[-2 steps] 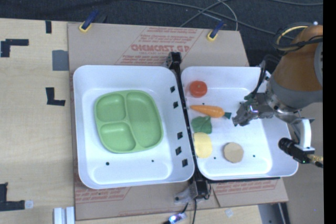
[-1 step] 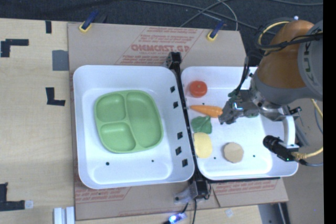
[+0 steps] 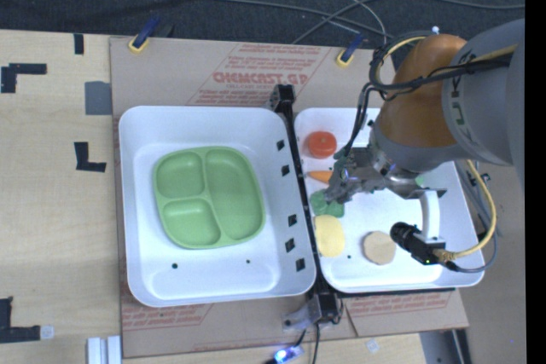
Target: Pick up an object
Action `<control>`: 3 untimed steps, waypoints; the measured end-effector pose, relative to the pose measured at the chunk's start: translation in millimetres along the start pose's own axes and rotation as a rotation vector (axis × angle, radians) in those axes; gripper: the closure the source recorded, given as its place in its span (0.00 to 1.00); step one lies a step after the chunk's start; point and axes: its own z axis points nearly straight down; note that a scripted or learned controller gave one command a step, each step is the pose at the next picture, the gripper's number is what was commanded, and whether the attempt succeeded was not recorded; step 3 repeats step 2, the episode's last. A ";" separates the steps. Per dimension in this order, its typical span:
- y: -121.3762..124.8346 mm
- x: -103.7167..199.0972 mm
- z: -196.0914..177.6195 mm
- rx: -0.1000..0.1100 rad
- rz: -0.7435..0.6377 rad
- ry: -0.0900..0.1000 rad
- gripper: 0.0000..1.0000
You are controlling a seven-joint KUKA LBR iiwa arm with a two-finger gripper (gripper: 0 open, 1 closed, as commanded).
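You're getting even, fairly bright overhead light, with mild glare washing out the white bins [image 3: 136, 183]. The picture is looking soft throughout, and shadows are staying faint.

A pale green plastic plate with three compartments [image 3: 207, 196] lies in the plain white shallow bin on the left [image 3: 145, 141]. In the white right-hand bin [image 3: 465, 256], a round red-orange piece [image 3: 322, 143] sits near the far left corner; an orange sliver [image 3: 319, 176] and a dark green item [image 3: 325, 204] lie along the left edge, then a yellow lemon-shaped piece [image 3: 329, 235]. A tan round piece [image 3: 379, 248] sits near the front edge. The grey arm [image 3: 478, 98] bears an orange band [image 3: 420, 89]. The brown cardboard sheet [image 3: 247, 72] under the bins carries red lettering.
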 end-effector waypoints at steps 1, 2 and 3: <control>-2.0 45.4 -0.6 0.000 0.000 0.000 1.00; -0.5 108.6 -5.0 -0.001 -0.001 0.000 1.00; -0.5 108.6 -5.0 -0.001 -0.001 0.000 1.00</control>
